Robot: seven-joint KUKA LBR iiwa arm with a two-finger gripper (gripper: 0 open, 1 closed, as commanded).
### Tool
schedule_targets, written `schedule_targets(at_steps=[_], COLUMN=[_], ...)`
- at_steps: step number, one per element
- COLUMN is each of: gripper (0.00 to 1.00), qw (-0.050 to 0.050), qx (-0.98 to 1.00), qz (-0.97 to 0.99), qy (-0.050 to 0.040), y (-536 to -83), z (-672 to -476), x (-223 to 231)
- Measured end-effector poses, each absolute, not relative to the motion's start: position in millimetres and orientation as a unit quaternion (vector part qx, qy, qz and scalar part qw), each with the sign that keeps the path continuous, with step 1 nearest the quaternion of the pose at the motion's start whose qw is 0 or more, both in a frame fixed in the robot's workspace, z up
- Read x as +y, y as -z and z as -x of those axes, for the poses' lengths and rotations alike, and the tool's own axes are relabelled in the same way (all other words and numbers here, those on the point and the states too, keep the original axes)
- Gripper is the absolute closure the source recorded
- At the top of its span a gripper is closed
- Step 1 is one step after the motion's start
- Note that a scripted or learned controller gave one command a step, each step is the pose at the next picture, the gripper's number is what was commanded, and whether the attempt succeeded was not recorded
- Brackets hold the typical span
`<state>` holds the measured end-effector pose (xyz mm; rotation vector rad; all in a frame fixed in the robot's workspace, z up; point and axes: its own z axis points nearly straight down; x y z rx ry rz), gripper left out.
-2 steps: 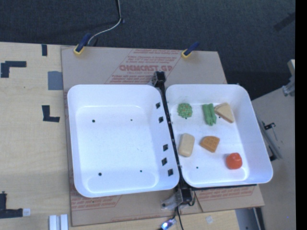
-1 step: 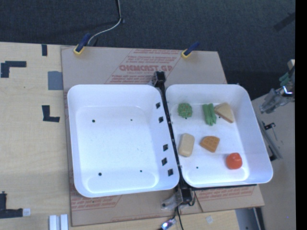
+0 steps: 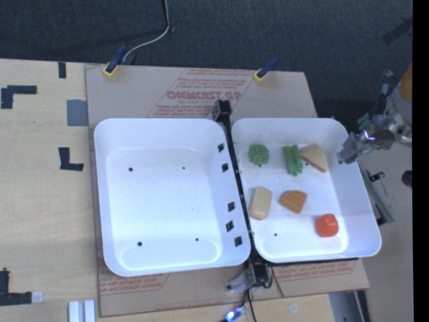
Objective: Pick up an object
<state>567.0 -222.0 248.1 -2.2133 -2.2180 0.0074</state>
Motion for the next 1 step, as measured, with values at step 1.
schedule_targets(at_steps=[1], gripper=[0.00], qw=[0.000], qx=[-0.708], qz=[0.707], qy=[-0.0005], y=[-254.5], z=[-567.4], x=[-223.2])
